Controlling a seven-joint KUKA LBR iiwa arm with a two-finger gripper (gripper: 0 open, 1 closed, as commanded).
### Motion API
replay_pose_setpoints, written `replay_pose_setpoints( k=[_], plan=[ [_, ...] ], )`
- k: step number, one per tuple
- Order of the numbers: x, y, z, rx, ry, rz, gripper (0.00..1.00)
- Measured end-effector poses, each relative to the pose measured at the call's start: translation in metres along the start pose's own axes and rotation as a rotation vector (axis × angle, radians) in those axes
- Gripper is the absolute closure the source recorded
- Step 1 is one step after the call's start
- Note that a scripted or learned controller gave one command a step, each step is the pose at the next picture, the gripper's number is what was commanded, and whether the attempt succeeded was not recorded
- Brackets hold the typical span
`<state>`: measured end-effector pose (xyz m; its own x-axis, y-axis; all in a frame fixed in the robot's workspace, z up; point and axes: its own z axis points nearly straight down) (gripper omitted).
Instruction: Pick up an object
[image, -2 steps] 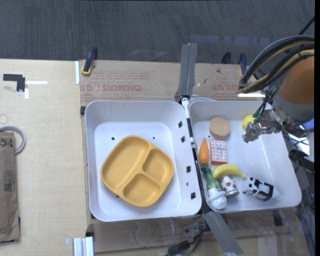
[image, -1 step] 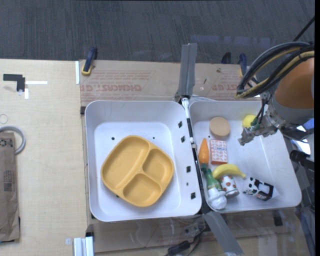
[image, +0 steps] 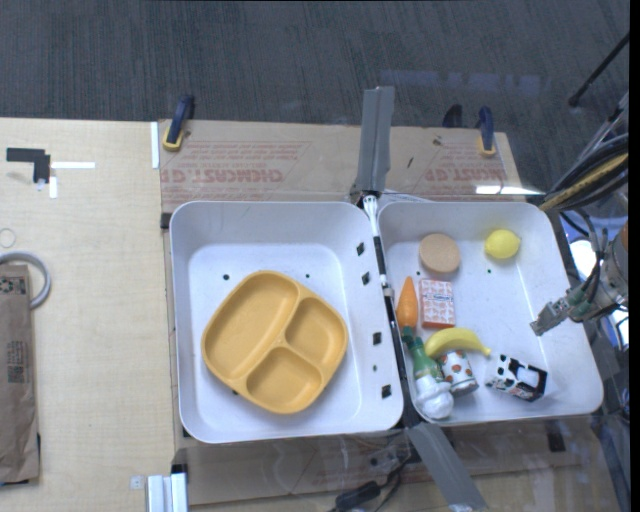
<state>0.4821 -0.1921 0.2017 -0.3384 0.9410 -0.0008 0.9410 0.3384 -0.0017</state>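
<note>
The right bin (image: 530, 225) holds several small objects. A tan round disc (image: 439, 253) and a yellow lemon (image: 502, 243) lie toward the back. An orange carrot (image: 407, 304) and a red and white box (image: 437, 302) sit near the middle. A banana (image: 456, 343), a small can (image: 461, 373), a green and white bottle (image: 428, 380) and a black and white cow toy (image: 517, 377) lie at the front. My gripper (image: 552, 317) hangs at the bin's right rim, above and right of the cow toy, with nothing visibly held.
The left bin (image: 200, 250) carries a yellow divided plate (image: 275, 341). A grey divider bar (image: 376, 140) runs back from between the bins. Cardboard (image: 270, 160) lies behind them, clamped at both ends. A brown paper bag (image: 15, 370) rests at the far left.
</note>
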Motion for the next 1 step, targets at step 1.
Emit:
replay_pose_setpoints(
  k=[1],
  plan=[
    [-0.0269, -0.0138, 0.0069, 0.0, 0.0, 0.187, 1.0]
  ],
)
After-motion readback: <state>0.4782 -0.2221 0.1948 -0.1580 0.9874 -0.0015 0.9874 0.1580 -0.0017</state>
